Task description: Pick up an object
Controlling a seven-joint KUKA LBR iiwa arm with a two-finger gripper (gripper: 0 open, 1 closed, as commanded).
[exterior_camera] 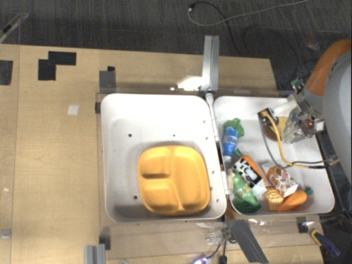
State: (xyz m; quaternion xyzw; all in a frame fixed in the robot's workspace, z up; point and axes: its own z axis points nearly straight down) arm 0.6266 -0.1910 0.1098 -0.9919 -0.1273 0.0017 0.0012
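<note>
Seemingly no legible writing: carton [247,172].

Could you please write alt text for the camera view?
A yellow divided tray lies in the left white bin; the right bin holds small toys, including a carrot. The gripper hovers over the right bin's far right side.

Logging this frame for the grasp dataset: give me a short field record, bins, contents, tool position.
left bin: holds a yellow divided tray
right bin: holds small items along its left and near sides
items: blue bottle, green toy, carrot, black-and-white box
tool: over the right bin's far right corner, apart from the items
held: nothing seen between the fingers
</note>
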